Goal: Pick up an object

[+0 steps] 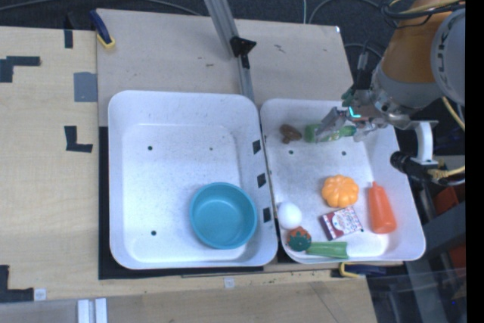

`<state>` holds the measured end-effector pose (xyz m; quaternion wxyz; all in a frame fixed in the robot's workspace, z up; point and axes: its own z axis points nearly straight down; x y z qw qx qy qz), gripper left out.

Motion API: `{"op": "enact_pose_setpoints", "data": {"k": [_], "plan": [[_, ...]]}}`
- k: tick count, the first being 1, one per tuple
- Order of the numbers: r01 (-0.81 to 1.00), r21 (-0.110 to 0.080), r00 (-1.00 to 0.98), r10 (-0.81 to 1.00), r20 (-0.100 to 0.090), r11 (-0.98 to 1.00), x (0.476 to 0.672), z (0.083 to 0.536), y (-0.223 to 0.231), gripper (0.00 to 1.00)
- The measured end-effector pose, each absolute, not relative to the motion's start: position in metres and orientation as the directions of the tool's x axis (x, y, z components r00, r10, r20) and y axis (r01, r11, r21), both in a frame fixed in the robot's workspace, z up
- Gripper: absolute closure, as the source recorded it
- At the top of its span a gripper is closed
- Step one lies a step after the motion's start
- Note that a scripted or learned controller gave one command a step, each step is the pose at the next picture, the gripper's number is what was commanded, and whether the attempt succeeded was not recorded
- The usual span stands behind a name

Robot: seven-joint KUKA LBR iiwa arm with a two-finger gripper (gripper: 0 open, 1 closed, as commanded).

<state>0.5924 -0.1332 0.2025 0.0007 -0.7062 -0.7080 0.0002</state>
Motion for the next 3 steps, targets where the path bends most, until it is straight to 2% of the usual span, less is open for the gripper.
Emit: {"op": "enact_pose_setpoints", "data": {"k": [2,3], "plan": [[1.000,-0.006,-0.003,1.000,0.000,0.003,0.605,0.108,-0.131,0.00],[1.000,-0.003,-0.003,1.000,-0.002,0.003,0.604,0.088,-0.130,0.00]]}}
